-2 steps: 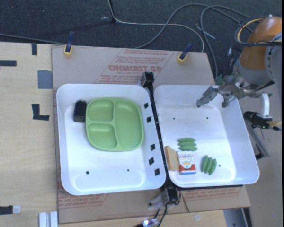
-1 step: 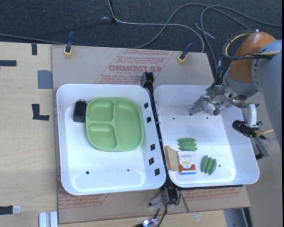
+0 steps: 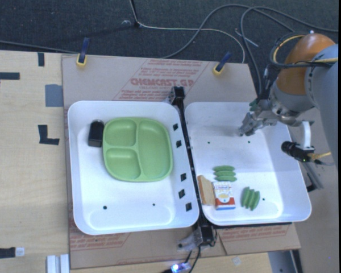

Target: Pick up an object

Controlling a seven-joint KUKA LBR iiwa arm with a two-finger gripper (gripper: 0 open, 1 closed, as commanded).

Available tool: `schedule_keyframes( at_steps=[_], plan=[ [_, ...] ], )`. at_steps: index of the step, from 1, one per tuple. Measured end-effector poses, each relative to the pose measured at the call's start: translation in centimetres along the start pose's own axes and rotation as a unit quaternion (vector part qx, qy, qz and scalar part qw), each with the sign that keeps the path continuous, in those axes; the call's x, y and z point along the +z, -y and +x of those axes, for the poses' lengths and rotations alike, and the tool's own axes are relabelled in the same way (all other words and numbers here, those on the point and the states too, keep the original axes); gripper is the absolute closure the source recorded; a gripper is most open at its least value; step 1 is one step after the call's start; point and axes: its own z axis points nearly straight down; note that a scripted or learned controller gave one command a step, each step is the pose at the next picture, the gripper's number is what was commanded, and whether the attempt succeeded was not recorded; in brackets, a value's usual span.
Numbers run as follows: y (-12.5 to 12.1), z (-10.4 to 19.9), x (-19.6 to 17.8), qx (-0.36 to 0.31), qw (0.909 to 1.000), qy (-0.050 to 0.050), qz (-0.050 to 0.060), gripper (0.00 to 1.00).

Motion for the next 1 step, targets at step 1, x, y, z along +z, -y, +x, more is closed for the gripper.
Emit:
schedule_keyframes(
  at_steps=[1],
  plan=[
    [-0.44, 0.33, -4.34, 0.001, 1.0, -0.001, -0.002, 1.0]
  ],
)
